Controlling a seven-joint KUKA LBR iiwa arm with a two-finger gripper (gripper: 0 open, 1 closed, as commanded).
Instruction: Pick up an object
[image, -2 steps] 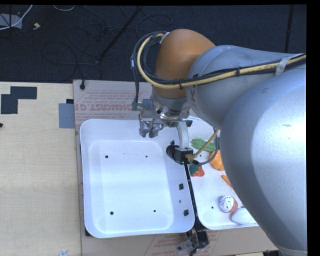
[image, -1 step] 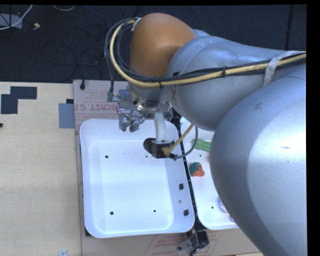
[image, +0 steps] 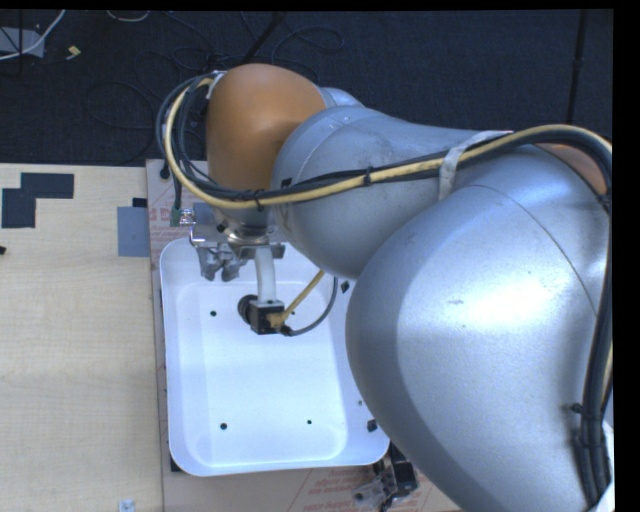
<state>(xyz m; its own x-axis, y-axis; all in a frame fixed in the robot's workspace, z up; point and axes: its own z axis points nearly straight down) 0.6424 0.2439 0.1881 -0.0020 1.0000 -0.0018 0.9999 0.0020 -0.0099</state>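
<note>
- The tool (image: 222, 270) is seen low over the white bin (image: 262, 400), close to the bin's far edge and toward its far-left corner. Whether it is released or clenched cannot be told, and no grasped thing can be made out in it.
- The object to be picked up cannot be placed. A few small dark dots (image: 222, 427) are seen on the bare floor of the bin and are judged to be holes or marks, not things to grasp. The bin's right side is hidden under the arm (image: 470, 300).
- The step in hand is judged to be an early reach toward a grasp, with the task itself not yet done.
- For that step to be done well, a target should be fixed before any descent is made.
- The tool should then be centred over the target, lowered straight, and kept off the nearby far wall of the bin.
- The lift should be made slowly, so that a missed grasp can be noticed.
- Reddish print is seen on brown cardboard (image: 335, 488) beyond the bin's near edge, but it is too blurred to be read.
- Dark patches (image: 40, 195) lie on the pale table (image: 70, 350) beyond the bin's left edge. No lettering can be made out on them, and no brand can be read on the arm.
</note>
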